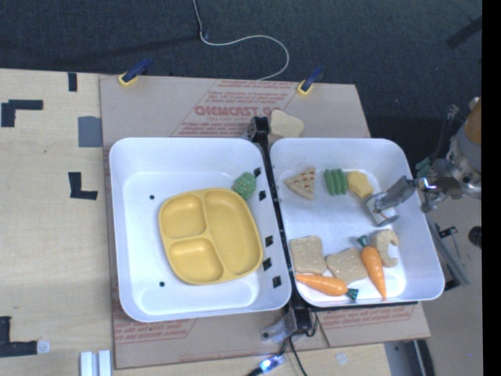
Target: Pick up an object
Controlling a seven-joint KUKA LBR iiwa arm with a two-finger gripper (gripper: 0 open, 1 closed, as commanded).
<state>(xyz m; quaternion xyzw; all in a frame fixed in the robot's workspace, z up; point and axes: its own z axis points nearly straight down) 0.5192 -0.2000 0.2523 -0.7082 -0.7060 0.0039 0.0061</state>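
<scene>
In right bin [407,163], two carrots [373,269], two crackers [307,252]

floor: dark blue carpet [94,14] | bench: pale wood [47,233] | cardboard sheet [235,108] | white cable [243,41]

We are seeing a brown cardboard sheet [235,108] lying under both bins, a thin white cable [243,41] looping above it, and two yellow-and-blue clamps [135,72] holding it.

Toy foods [344,249] in right bin [407,163]
</scene>
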